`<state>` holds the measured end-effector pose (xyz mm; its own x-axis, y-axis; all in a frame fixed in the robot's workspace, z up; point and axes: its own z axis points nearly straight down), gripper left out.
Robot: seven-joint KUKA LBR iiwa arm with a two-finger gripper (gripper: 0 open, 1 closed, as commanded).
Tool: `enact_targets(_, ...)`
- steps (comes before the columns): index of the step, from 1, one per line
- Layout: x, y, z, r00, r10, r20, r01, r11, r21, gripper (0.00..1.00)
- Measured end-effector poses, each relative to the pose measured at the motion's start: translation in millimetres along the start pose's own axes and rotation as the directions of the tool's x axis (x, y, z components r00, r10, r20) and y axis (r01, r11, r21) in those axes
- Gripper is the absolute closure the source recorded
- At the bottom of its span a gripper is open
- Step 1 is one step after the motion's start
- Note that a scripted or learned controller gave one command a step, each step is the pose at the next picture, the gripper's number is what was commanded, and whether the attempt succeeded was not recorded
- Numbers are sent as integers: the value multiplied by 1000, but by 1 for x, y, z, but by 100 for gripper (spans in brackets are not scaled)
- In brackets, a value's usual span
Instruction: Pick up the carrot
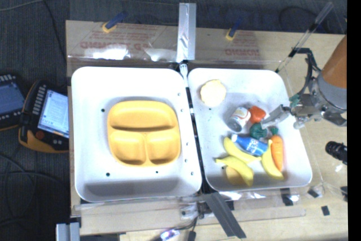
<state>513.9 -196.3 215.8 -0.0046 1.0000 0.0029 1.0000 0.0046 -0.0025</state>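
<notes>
1. Bottom of frame, right bin (pixel 293 175): bananas (pixel 240 162) sit nearest the lower edge, lying across the bin's lower middle.
2. Carrot (pixel 277 153) is at lower right of the right bin, lying roughly upright in the frame, green top up, touching a banana's right end.
3. Blue bottle (pixel 251 145) lies just left of the carrot, between it and the bananas.
4. My gripper (pixel 275 116) is above the carrot at mid right, coming in from the right edge. Can't tell finger state from here. Nothing visibly between them.
5. Can (pixel 240 118) and a red item (pixel 257 114) sit just left of the gripper.
6. Pale round (pixel 212 92) at the bin's upper left.
7. Left bin (pixel 90 132) holds a yellow tray (pixel 144 131).
</notes>
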Motion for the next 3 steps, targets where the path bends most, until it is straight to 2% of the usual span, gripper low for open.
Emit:
enact_targets(1, -17, 16, 117, 999, -34, -6, 34, 999, -7, 0)
enact_targets(2, -17, 15, 110, 999, -35, -6, 35, 999, -4, 100)
enact_targets(3, 69, 12, 30, 985, -175, 0, 175, 985, 0, 100)
